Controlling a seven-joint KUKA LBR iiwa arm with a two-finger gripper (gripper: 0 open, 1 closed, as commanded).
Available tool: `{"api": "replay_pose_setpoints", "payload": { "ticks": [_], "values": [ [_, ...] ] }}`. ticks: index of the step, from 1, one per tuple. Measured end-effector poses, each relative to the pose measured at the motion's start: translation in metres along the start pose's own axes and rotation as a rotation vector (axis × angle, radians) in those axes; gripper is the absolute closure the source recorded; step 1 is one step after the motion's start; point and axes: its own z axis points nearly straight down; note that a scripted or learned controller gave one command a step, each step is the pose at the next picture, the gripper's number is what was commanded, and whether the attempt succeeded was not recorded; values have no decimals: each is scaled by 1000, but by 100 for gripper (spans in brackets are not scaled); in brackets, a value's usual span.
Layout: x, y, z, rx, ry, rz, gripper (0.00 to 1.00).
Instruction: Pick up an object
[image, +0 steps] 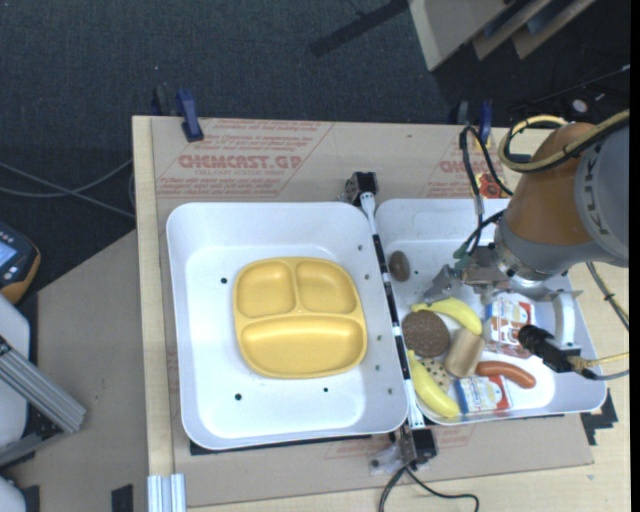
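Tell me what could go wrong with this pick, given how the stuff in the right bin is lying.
1. The items are crowded: the brown round patty, the bananas and the tan cylinder touch or overlap, so a grasp may catch two things or knock one aside.
2. The sausage lies on a flat packet, which might lift or slide along with it.
3. The arm hangs over the right bin, hiding part of it from the camera.

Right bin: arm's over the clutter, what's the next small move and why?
Probably lower straight down toward the yellow plastic banana. The gripper hangs just above it in the right white bin, nothing visibly held, and the brown round patty and red sausage crowd close.
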Motion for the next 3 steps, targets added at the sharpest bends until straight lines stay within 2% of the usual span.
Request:
{"api": "replay_pose_setpoints", "payload": {
  "ticks": [1,2,3],
  "values": [
    [8,-21,33,-16,-4,3,0],
    [8,-19,20,-21,-4,1,100],
    [8,-20,21,-19,-3,1,0]
  ]
}}
